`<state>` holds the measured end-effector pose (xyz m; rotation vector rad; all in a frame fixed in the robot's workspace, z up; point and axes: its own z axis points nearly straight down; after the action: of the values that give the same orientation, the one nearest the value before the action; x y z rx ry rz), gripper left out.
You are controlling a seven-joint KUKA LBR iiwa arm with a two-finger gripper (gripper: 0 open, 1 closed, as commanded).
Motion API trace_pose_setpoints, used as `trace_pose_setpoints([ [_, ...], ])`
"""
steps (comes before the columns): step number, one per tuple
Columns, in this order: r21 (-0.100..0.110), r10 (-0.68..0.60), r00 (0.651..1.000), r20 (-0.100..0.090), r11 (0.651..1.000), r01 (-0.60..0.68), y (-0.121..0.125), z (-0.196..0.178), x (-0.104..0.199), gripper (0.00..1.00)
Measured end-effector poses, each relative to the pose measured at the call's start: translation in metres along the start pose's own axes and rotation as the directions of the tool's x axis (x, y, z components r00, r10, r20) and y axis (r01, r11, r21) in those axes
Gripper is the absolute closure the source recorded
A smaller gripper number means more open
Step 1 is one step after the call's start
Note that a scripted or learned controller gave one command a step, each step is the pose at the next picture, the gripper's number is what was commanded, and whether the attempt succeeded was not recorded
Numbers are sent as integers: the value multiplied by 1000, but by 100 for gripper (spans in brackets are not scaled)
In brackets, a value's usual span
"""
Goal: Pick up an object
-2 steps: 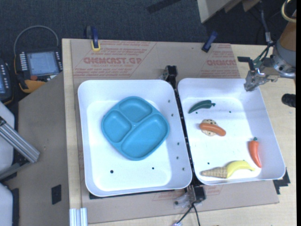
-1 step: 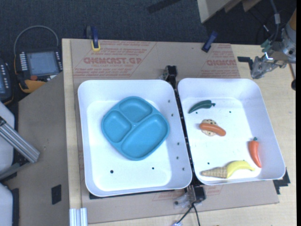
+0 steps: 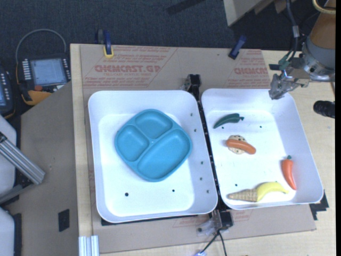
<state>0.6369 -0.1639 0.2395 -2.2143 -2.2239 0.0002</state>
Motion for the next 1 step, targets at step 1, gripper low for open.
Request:
trace_pose_setpoints([
  [1,0,-1,1000,-1,1000,1,-11,12,55,100],
])
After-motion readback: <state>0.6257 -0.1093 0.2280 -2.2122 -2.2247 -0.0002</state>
